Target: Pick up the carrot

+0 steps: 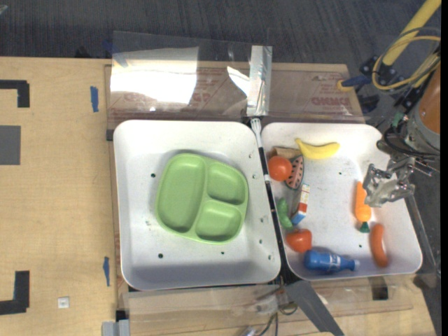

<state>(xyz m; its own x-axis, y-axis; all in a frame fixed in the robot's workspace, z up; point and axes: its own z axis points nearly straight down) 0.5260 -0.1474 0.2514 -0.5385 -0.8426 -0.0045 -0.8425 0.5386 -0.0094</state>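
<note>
How far the jaws are parted cannot be told; they are seen just right of the carrot, which lies in the right bin. A hotdog lies nearer. A green tray sits in the left bin.

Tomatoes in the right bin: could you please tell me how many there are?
2. One tomato lies near the bin's upper left, beside the watermelon slice. The other tomato lies lower down, just above the blue bottle. Clutter may hide more.
</note>
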